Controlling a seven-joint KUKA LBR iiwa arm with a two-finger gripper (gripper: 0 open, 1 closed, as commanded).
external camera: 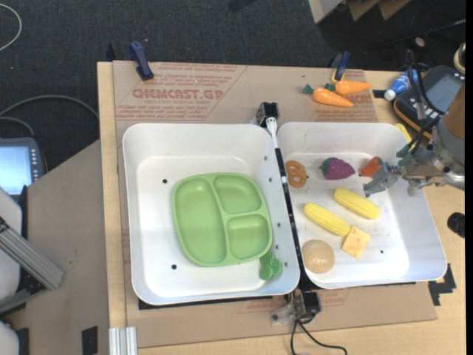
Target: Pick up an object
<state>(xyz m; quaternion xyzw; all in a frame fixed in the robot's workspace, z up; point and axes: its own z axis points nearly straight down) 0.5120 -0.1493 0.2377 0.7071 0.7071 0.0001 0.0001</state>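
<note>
Your cardboard-topped bench (185, 87) carries two white bins. The left bin (148, 154) holds a green divided plate (220, 218). In the right bin (414, 250), the gripper (378, 180) hovers at three o'clock, whether spread or clenched you cannot tell. Just beside it, toward five o'clock, lies a yellow corn cob (356, 203): likely light, stiff, slick plastic, so pinch across its middle.

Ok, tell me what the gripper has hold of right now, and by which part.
Nothing that can be seen. The gripper hangs low in the right bin, beside the red-orange piece and above the corn cob, with nothing visible between its fingers.
</note>
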